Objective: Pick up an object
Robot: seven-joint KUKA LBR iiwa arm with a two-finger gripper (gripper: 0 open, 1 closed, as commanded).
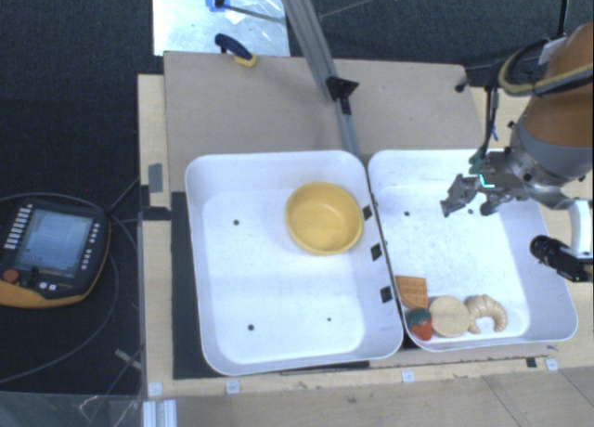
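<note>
Far to the gripper's left, off the bench on dark carpet, a teach pendant lies flat, a rounded orange-and-black slab with a pale screen. Closer, but well left of the gripper, the left bin is a shallow white plastic tray with rounded corners and a smooth, slightly glossy floor. In it sits a yellow bowl, round, matte, mouth up, near the bin's far right part and still well apart from the gripper. A grey metal pole slants down from the top of the view to the seam between the bins, above and left of the gripper.

The right bin is the same white plastic. The gripper hangs over its far half, dark metal and angular, tips aimed left and down; nothing shows between its fingers, and how far they stand apart cannot be told.

Below the gripper, at the bin's near edge, small food-shaped objects cluster: a square orange cracker with a dimpled face, a red tomato with a green tip, a round pale bun, and a croissant, tan, ridged and curved, its long axis running left to right with the horns bending toward the near rim. All lie well apart from the gripper.
</note>
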